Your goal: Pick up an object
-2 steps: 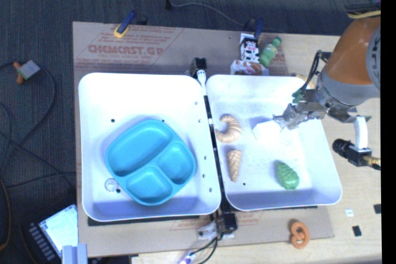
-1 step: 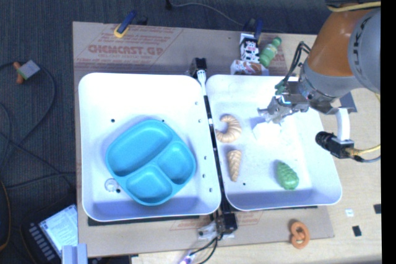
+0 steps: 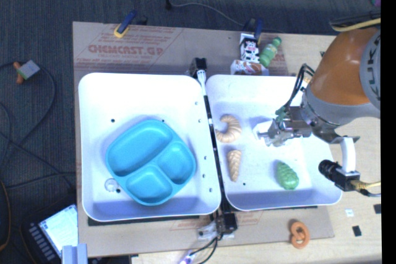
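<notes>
Overhead, the arm (image 3: pixel 349 74) reaches in from the right across the right bin (image 3: pixel 247 91), and its jaws (image 3: pixel 274 133) hang over that bin's floor, roughly at its middle and a little toward the back wall. Whether the jaws are open or closed cannot be told; the metal parts there blur together against the white. Nothing can be seen between them.

Three things lie in the right bin. A curved croissant (image 3: pixel 230 127) sits near the bin's left wall, well left of the jaws. Just in front of it, also by the left wall, lies a smaller pastry (image 3: pixel 234 164), ridged and tapering. A green, bumpy object (image 3: pixel 287 175) lies near the bin's front right, in front of the jaws and apart from them.

Left of the right bin, the left bin (image 3: pixel 136 86) holds a blue divided plate (image 3: pixel 150 161), turned at an angle. Behind the right bin, on the desk (image 3: pixel 124 49), stand a small carton (image 3: pixel 249 54) and a green bottle (image 3: pixel 268 52). In front of the right bin, on the desk, lies a small orange ring (image 3: pixel 299 234).
</notes>
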Motion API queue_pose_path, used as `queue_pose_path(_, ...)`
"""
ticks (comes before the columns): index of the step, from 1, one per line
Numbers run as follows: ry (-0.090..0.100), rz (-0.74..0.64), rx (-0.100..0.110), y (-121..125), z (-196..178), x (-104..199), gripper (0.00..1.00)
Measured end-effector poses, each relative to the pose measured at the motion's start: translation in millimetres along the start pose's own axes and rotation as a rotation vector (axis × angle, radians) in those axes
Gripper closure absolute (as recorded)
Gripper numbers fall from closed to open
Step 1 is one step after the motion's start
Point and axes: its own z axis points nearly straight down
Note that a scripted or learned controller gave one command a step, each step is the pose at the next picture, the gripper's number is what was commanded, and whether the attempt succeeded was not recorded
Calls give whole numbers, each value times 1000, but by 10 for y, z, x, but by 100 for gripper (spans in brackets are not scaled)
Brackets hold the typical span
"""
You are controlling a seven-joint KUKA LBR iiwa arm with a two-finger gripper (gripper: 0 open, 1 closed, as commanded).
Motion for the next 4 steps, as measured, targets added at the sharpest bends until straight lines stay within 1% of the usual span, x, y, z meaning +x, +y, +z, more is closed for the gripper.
queue_pose_path(1,1,-1,-1,-180,-364,413,100)
queue_pose_path(2,0,-1,0,-187,-232,639,100)
queue_pose_path(3,0,0,1,-88,-145,711,100)
queue_pose_path(4,1,-1,0,-158,-299,892,100)
